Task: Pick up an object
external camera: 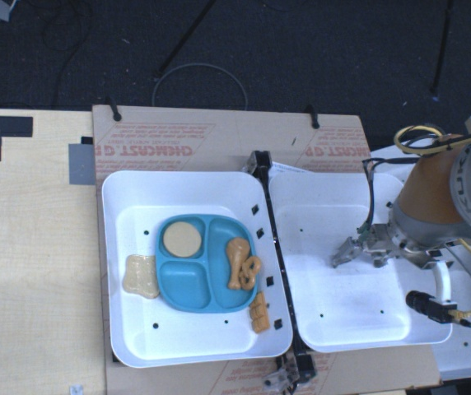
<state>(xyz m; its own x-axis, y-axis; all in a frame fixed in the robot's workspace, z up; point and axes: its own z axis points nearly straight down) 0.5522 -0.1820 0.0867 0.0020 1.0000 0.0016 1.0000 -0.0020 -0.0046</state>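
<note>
Two shallow white plastic bins are sitting side by side on a brown cardboard sheet [219, 138] that is lying on the bench.

In the left white bin [137, 196] a blue plastic tray with three compartments [207, 299] is lying near the centre. A round pale beige disc, like a flat biscuit [181, 239], is resting in the tray's compartment at 10 o'clock. A tan, knobbly dog-chew shaped piece [242, 263] is lying in the long compartment at 3 o'clock. The compartment at 6 o'clock is showing only its blue floor. Just beside the tray, at 9 o'clock from it, a pale cream slice shaped like toast [141, 276] is lying on the bin floor and touching the tray's edge. At 5 o'clock from the tray a small orange-brown lumpy piece [258, 313] is lying near the bin's right wall.

The grey arm with its orange band [429, 192] is reaching in from 3 o'clock over the right white bin [334, 336]. Its two-finger gripper [347, 253] is hanging low over the middle of this bin, pointing toward 9 o'clock. The fingers are standing spread apart, and nothing is sitting between them. All the pieces are lying in the left bin, well apart from the gripper.
</note>
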